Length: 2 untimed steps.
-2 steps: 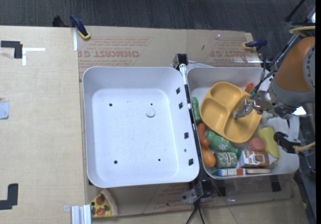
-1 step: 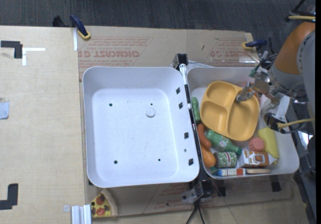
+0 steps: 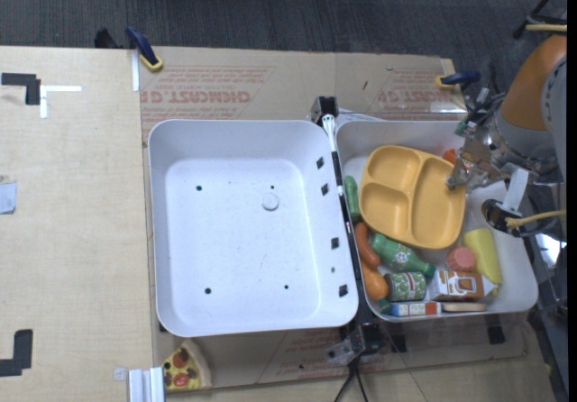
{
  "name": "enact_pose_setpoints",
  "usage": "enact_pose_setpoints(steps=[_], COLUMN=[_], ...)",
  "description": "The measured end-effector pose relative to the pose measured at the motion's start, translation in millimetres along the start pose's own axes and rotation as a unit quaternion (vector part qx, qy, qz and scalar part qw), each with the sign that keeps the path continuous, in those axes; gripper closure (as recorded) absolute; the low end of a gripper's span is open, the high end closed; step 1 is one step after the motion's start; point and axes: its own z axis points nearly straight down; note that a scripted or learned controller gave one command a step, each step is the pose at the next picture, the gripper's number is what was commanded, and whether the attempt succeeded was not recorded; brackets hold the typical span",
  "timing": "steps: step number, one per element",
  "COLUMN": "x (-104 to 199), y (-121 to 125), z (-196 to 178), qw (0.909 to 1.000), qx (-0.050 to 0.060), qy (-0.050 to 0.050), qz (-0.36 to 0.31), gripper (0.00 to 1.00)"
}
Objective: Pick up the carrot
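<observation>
The long orange plastic carrot (image 3: pixel 365 247) lies against the left wall of the right-hand shallow white bin (image 3: pixel 514 301), at 7 o'clock from the yellow divided plate (image 3: pixel 406 197). The gripper (image 3: pixel 466 173) hangs over the plate's 3 o'clock rim; its finger state cannot be told.

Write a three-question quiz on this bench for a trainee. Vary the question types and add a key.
1. True or false: the carrot lies in the right bin, against its left wall.
2. Which sits closest to the end effector?
A. the yellow divided plate
B. the pizza slice toy
C. the blue clamp
3. Fill in: the divided plate has ___ compartments.

Key: 1 true; 2 A, since the end effector is at the plate's right rim; 3 three.
</observation>
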Motion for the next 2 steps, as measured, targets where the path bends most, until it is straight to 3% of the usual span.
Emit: enact_pose_setpoints(steps=[1, 2], x=[4.9, 0.9], y=[-1.3, -0.4], z=[0.8, -7.9], qw=[1.0000, 1.0000], qx=[0.002, 0.000], qy=[0.003, -0.001], qz=[-0.002, -0.003], gripper=[0.00, 1.00])
